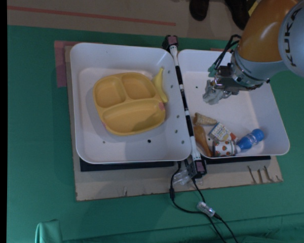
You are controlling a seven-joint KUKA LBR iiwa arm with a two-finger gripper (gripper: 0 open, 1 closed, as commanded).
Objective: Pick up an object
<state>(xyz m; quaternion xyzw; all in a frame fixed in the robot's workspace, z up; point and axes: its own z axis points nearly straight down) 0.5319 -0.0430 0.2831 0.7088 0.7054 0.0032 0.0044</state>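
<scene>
The grey two-finger gripper [213, 96] is hanging over the upper left part of the right shallow white bin [266, 110], reaching in from the right on the grey arm with its orange band [266, 27]. Whether its jaws are spread or closed cannot be told from this angle, and nothing is showing between them. Dark letters on the grey arm casing at the right edge are reading "KUKA".

The objects to pick are lying in a cluster at the lower left corner of that bin, below the gripper and apart from it: a tan wedge-shaped pastry piece [205, 119], a long orange-brown bread stick [202, 140] running along the bin's left wall, a small white and yellow carton [220, 131] whose printing is too small to read, a white cup with red spots [224, 148] lying on its side, and a small blue-capped plastic bottle [250, 138] touching the cup.

In the left white bin [91, 59], a yellow divided plastic plate [129, 103] is sitting with a yellow banana [160, 85] resting against its upper right edge.
</scene>
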